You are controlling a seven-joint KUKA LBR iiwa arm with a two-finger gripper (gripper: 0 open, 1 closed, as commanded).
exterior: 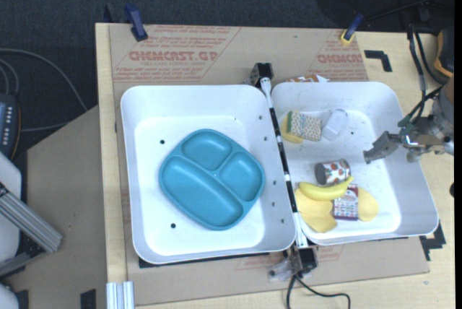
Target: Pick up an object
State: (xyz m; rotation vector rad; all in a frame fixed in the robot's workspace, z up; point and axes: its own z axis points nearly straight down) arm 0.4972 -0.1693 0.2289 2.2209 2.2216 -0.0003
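The right bin (404, 217) holds several small objects. A banana (323, 190) lies near its front, with a small patterned can (332, 171) just behind it. A red-and-white box (346, 206) rests on flat yellow pieces (315, 214) beside the banana. Farther back lie a patterned packet on a yellow piece (303, 125) and a clear plastic item (334, 123). My gripper (380, 149) reaches in from the right, over the bin's right half, to the right of the can and apart from it. Nothing shows held in it.
A blue divided plate (211, 177) lies in the left bin (137, 112). A black clamp (262, 73) sits at the back where the bins meet. Cables hang by the arm at the right edge (419, 62).
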